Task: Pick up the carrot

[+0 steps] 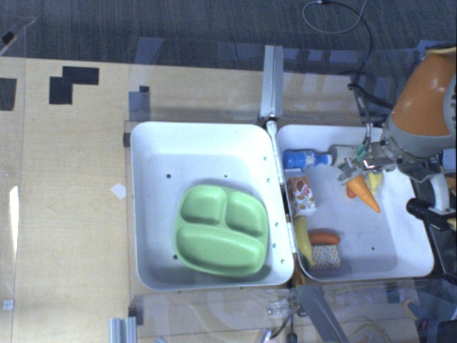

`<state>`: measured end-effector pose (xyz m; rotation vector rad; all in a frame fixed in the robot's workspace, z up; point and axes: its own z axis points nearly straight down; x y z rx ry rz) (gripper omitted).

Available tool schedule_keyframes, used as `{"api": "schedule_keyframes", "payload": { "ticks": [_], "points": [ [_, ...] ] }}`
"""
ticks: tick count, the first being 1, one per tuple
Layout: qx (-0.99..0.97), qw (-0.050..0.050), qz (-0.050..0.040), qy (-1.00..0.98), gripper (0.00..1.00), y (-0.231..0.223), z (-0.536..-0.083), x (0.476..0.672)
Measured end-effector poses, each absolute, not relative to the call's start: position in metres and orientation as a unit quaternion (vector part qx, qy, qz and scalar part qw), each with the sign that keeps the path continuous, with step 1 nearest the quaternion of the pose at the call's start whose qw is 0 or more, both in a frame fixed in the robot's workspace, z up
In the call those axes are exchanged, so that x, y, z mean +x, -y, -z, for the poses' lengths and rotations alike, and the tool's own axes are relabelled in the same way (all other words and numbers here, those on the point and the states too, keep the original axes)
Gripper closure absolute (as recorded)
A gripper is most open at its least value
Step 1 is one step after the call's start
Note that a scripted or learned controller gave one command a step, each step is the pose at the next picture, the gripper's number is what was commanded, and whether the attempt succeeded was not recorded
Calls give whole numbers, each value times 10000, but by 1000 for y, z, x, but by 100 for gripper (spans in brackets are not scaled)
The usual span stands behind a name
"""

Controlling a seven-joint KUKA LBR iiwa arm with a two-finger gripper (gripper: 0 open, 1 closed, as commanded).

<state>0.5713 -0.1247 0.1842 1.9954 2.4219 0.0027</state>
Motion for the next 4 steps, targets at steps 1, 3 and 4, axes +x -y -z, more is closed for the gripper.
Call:
{"api": "schedule_keyframes", "payload": {
  "ticks": [1,3,4],
  "points": [
    [6359,17,-8,-7717,0,125,-184,571],
    [5554,29,-17,-8316,100,116,-120,568],
    [5060,21,-11,-8625,100,62,-197,590]
  ]
}}
